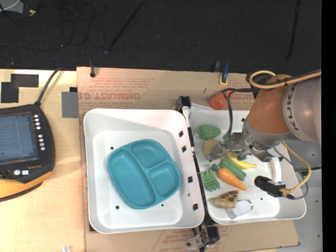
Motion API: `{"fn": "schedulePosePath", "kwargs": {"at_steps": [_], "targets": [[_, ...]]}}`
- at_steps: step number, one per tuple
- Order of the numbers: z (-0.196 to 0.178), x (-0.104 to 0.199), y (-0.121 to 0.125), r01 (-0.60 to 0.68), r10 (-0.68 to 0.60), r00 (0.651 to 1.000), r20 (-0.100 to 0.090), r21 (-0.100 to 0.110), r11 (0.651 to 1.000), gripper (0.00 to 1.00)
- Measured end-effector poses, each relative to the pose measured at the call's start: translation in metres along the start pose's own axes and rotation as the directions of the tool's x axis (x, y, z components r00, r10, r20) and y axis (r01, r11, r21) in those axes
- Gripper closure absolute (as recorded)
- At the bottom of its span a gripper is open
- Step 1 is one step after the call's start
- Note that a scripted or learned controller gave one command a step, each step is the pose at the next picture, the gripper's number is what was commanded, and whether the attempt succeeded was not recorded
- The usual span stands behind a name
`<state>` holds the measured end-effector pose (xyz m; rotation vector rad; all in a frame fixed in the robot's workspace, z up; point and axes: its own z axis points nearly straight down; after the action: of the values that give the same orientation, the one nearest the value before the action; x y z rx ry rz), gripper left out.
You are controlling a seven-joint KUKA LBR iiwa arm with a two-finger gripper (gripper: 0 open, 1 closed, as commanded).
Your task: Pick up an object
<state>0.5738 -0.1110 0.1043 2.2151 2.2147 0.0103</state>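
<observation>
**Camera view.**
- Two white bins are seen side by side on a cardboard sheet (131,85) laid over the worktop (65,203).
- The left bin (100,125) carries a teal divided plate (144,173), lying flat near its middle.
- The right bin (291,209) carries toy foods, gathered in its left half.
  - A leafy green piece (209,132) is noted at the back.
  - A tan rounded piece (211,149) lies just in front of it.
  - Near the middle, a yellow piece (240,163), a green cucumber (230,168) and an orange carrot (231,178) are laid side by side at a slant, packed close.
  - A small bushy green piece (211,180) sits just left of the carrot.
  - A pizza slice (224,199) is found at the front, with a pale clear piece (242,209) just beside it on the right.
- The arm (268,114) is brought in from the right, with its orange band over the back of the right bin.
- The pincer (234,145) is placed low over the middle of that bin, just right of the tan piece and at the upper end of the yellow piece.
- Whether the pincer is apart or together cannot be told, as it is masked by the wrist.
- All the toys are seen lying on the bin floor.
- An orange ball (218,101) is noted on the cardboard behind the right bin, outside it.
- A dark screen unit (21,140) with an orange rim is set at the left edge of the worktop.
</observation>
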Motion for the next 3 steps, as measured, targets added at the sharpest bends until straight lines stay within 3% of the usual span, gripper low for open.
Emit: {"fn": "schedulePosePath", "kwargs": {"at_steps": [1,2,3], "targets": [[0.009,-0.032,-0.012,0.003,-0.003,1.000,0.000,-0.007,1.000,0.00],[0.016,-0.006,-0.069,-0.002,0.002,1.000,-0.005,0.017,1.000,0.00],[0.016,-0.035,-0.022,0.003,-0.003,1.000,-0.001,0.011,1.000,0.00]]}}
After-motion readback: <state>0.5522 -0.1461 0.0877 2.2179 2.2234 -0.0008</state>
